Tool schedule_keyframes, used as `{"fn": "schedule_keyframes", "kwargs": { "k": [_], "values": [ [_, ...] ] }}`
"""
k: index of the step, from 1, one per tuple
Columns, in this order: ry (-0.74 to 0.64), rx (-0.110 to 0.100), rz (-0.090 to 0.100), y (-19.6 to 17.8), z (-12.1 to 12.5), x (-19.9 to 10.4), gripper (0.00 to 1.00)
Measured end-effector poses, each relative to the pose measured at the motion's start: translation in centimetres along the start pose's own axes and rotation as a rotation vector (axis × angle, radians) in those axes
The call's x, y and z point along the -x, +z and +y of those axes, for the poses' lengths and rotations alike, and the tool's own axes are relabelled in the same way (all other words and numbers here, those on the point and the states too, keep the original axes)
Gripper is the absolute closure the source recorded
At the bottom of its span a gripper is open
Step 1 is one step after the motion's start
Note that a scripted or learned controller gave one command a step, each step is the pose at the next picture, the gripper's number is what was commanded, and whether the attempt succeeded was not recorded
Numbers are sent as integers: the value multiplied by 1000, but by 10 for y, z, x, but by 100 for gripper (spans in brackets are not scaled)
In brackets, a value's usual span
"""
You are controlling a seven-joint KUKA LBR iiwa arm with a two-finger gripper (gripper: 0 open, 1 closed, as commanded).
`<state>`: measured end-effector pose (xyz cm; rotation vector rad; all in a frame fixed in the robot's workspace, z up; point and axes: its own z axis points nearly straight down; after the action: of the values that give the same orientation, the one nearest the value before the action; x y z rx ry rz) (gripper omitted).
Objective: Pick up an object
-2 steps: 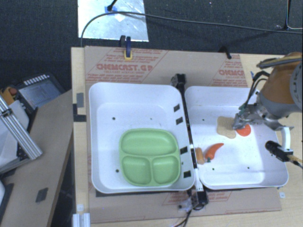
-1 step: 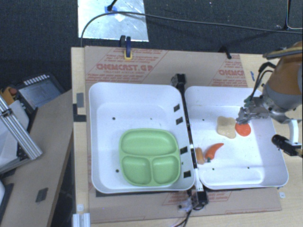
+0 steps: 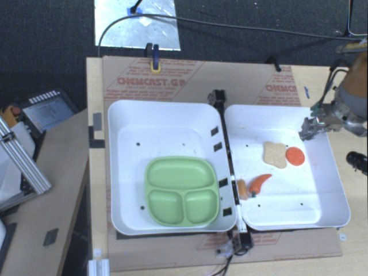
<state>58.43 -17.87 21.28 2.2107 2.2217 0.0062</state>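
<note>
In the right bin (image 3: 322,211) lie a beige bread-like piece (image 3: 275,154), an orange-red round slice (image 3: 295,156) touching its right side, and a small red-orange pepper-shaped item (image 3: 259,183) near the bin's left wall. A tiny orange piece (image 3: 242,189) sits by that wall too. My gripper (image 3: 309,129) hangs over the bin's upper right corner, up and to the right of the round slice, with nothing seen between its fingers.
The left bin (image 3: 126,131) holds a green three-compartment plate (image 3: 181,190) in its lower half. A black divider with clips (image 3: 225,154) runs between the bins. Cables cross the dark floor behind the bench; a metal rail and a device stand at far left.
</note>
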Motion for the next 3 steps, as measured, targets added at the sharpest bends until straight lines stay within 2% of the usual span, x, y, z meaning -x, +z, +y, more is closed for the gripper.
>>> {"fn": "schedule_keyframes", "kwargs": {
  "k": [1, 3],
  "values": [
    [0, -4, 2, -22, 1, 0, 100],
    [-4, -7, 4, -5, 22, -116, 100]
  ]
}}
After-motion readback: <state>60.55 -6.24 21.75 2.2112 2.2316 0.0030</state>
